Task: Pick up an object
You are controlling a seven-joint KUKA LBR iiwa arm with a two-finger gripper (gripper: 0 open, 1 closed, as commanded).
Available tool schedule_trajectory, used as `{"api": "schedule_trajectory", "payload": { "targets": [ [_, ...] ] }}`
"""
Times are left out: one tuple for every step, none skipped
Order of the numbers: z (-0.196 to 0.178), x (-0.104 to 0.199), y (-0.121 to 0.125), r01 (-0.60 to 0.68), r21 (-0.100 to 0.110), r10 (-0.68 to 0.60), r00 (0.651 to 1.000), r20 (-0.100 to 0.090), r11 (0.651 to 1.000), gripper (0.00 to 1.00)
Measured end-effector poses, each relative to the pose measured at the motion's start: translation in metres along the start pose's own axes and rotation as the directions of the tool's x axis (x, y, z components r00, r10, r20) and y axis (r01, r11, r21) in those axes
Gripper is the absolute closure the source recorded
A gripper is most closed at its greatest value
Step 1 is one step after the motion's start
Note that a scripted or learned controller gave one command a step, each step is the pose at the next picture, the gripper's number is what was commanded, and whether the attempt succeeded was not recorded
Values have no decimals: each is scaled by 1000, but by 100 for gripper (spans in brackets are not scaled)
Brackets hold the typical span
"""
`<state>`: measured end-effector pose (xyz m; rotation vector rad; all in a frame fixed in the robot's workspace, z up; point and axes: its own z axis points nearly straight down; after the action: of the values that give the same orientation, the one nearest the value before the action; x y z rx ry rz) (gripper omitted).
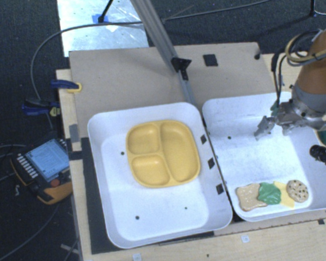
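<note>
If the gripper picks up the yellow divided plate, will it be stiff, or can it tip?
The yellow divided plate looks moulded, so probably stiff. It lies flat in the left bin, so pushing would likely slide it. Its low rim gives little to pinch; gripped at one edge, it may tilt.

A robotics lab or test cell. A cardboard-covered tabletop (144,70) carries two shallow white bins (113,179) fixed side by side. Loose cables (42,47) trail over dark carpet (2,57) at 9 o'clock, beside a handheld control pendant (42,170). A metal pole (154,25) slants in from 12 o'clock.
</note>
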<state>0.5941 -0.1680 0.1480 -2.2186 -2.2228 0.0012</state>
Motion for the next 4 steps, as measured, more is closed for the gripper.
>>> {"api": "schedule_trajectory", "payload": {
  "targets": [
    [57, 5, 8, 5, 0, -5, 1000, 0, 1000, 0],
    [62, 5, 10, 3, -5, -3, 1000, 1, 1000, 0],
    [49, 5, 12, 5, -13, -5, 1000, 4, 1000, 100],
    [-17, 5, 14, 4, -9, -4, 1000, 2, 1000, 100]
  ]
}}
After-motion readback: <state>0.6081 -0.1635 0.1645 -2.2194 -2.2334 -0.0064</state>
